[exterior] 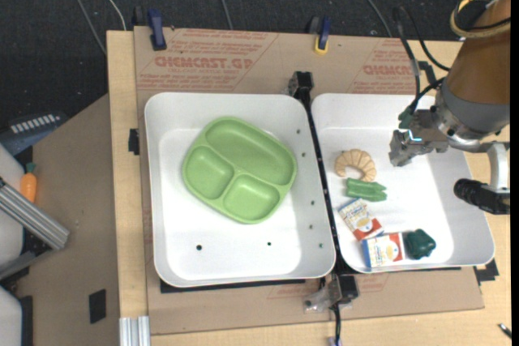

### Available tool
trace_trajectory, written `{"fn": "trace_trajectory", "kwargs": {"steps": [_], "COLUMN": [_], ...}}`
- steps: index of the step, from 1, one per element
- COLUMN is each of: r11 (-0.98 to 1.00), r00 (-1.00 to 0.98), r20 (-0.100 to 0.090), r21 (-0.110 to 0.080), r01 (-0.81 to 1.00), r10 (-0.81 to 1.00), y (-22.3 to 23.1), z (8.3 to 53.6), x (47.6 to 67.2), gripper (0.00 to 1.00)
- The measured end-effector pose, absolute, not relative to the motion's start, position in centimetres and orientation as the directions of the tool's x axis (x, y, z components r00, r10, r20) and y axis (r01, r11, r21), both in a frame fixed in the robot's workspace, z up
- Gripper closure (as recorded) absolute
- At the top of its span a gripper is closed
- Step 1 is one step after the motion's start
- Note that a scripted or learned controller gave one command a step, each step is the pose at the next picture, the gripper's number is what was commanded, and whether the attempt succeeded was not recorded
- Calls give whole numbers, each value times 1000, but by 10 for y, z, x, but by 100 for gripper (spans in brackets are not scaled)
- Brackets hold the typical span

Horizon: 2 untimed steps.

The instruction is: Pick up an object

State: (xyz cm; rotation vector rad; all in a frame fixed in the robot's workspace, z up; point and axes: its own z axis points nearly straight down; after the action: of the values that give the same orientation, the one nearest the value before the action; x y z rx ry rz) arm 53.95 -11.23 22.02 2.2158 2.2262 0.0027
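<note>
Dark carpet with loose cables is surrounding a cardboard-covered tabletop (pixel 243 53), which is carrying two shallow white bins side by side. The left bin (pixel 162 174) is holding a green divided plate (pixel 239 168), well away from the gripper on its far left. The gripper (pixel 408 143) is hanging over the upper part of the right bin (pixel 470 207), and nothing is sitting between its tips; whether it is open or closed cannot be told from this slanted view, since the tips are blurring into the dark metal of the wrist. The likeliest things to pick are lying just left of and below it: a toy croissant (pixel 356 164) nearest, a green pepper-like toy (pixel 366 190) just beneath that, then a small snack packet (pixel 356 216), a red and white carton (pixel 382 249) and a dark green lump (pixel 419 242) farther down. The croissant is looking like light, stiff plastic, probably smooth and a bit slippery on its curved back, so closing across its narrower middle would likely be holding better than pinching the tapered ends. The packet is appearing thin and flat, harder to get under. The carton is offering flat parallel sides, an easier hold.
</note>
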Motion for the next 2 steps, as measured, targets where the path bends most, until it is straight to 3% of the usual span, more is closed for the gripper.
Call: {"fn": "trace_trajectory", "kwargs": {"steps": [2], "r11": [5], "r00": [-5], "r20": [1], "r21": [1], "r01": [1000], "r10": [1000], "y": [-11], "z": [234], "x": [570], "gripper": [100]}}
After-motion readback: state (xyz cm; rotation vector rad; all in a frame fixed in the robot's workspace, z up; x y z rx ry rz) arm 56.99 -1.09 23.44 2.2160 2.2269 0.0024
